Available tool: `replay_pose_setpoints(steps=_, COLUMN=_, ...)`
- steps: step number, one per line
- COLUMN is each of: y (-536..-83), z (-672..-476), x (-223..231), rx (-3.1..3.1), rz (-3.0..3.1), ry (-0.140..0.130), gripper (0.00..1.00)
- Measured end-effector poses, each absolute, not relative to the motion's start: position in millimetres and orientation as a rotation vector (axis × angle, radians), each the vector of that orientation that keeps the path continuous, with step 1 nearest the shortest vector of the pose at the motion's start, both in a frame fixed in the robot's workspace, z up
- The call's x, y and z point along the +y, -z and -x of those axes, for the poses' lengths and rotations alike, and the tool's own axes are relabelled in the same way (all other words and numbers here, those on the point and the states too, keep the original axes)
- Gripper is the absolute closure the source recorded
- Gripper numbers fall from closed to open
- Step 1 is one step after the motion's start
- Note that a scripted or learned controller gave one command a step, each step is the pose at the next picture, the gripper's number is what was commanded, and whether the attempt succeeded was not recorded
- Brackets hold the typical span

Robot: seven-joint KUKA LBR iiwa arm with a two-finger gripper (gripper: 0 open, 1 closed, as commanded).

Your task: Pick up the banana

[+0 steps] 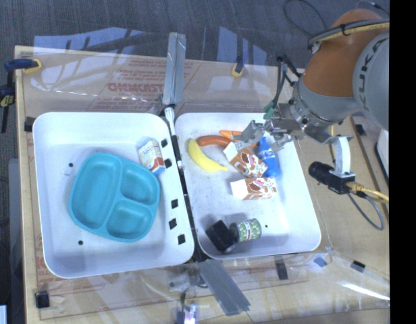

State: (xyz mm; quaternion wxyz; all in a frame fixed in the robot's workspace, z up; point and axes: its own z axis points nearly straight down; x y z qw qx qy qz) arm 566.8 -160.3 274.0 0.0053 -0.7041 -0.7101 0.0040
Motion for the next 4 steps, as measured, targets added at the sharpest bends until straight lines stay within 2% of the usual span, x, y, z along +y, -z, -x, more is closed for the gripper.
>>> replay_pose_setpoints(steps=1, y=-102.9, z=-620.3, x=-121.1, rx=-2.13, rz=2.3, ry=-0.011, gripper=0.0)
replay_pose_setpoints(steps=2, y=-109.0, z=-620.0, x=-119.7, rx=-2.134, rz=2.288, ry=-0.019, gripper=1.0)
replay_pose_setpoints(steps=3, y=-108.2, z=-619.4, x=-119.9, rx=-2.133, rz=2.287, ry=-0.021, gripper=0.0)
replay_pose_setpoints(steps=4, y=-108.2, z=-619.4, x=-120.0, rx=-2.133, rz=2.287, ry=-0.021, gripper=0.0)
